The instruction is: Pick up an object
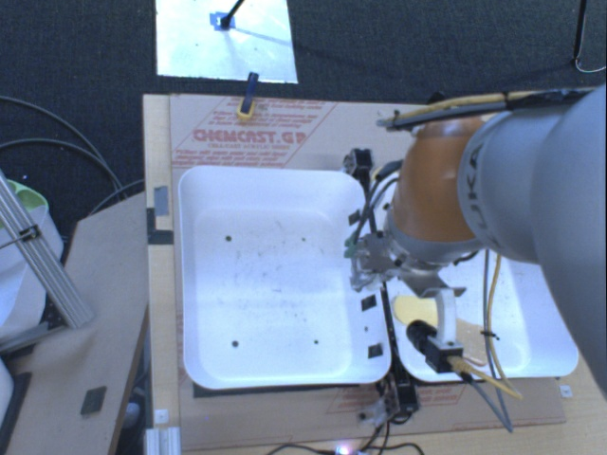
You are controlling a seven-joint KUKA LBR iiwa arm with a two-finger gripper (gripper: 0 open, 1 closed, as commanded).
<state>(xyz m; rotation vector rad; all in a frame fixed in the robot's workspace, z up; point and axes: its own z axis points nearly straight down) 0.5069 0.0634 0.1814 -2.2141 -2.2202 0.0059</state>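
Note:
The grey arm with its orange band reaches in from the right and hangs low over the left part of the right bin (545,358). My gripper (377,271) sits above the seam between the two bins, seen from above with its tip hidden by the wrist. A pale yellow object (411,308) lies on the right bin's floor just right of the gripper and partly under the arm. I cannot tell whether the gripper touches it.
The left bin (270,183) lies beside the gripper, its white floor speckled with small dark marks. Both bins rest on a brown cardboard sheet (247,131). A slanted metal rail (43,259) stands off the bench at the far left.

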